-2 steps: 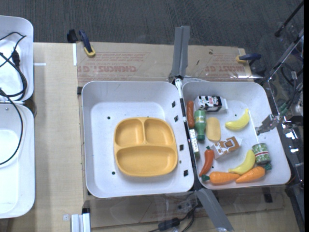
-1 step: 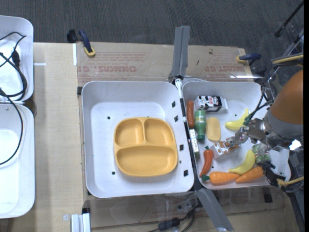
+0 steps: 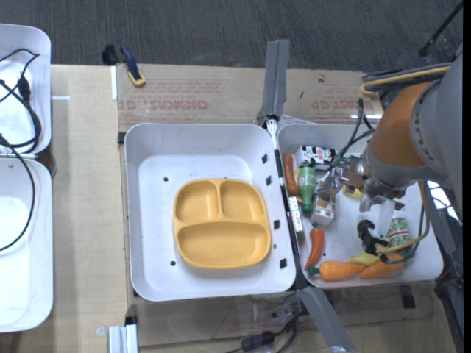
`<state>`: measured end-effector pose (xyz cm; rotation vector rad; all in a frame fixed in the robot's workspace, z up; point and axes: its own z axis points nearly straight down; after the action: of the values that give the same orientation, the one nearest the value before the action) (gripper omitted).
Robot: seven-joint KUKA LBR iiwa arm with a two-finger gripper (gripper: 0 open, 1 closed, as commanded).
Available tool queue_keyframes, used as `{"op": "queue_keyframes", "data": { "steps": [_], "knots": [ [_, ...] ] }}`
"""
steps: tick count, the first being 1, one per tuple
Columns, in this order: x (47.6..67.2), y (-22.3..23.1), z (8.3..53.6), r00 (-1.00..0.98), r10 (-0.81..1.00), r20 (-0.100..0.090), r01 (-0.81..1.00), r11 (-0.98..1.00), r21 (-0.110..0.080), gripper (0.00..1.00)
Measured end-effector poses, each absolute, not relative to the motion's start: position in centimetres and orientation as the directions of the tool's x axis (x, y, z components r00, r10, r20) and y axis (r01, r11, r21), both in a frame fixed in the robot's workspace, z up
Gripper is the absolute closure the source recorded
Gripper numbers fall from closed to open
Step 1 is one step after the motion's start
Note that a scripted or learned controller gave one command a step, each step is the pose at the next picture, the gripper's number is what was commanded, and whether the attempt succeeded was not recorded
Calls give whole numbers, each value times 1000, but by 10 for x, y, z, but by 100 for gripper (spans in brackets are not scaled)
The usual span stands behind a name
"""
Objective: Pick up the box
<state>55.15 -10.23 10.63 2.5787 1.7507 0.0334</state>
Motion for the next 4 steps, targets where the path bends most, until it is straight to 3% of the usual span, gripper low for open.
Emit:
{"op": "queue_keyframes", "data": {
  "steps": [1,2,3,4],
  "knots": [
    [492,-90,191,605,796,-3,796,-605,-2,0],
    [491,-94,111,676,737,12,737,-676,12,0],
    [477,-64,191,582,814,-3,814,-582,-3,0],
    [518,-124,110,481,877,7,877,-481,22,0]
  ]
}}
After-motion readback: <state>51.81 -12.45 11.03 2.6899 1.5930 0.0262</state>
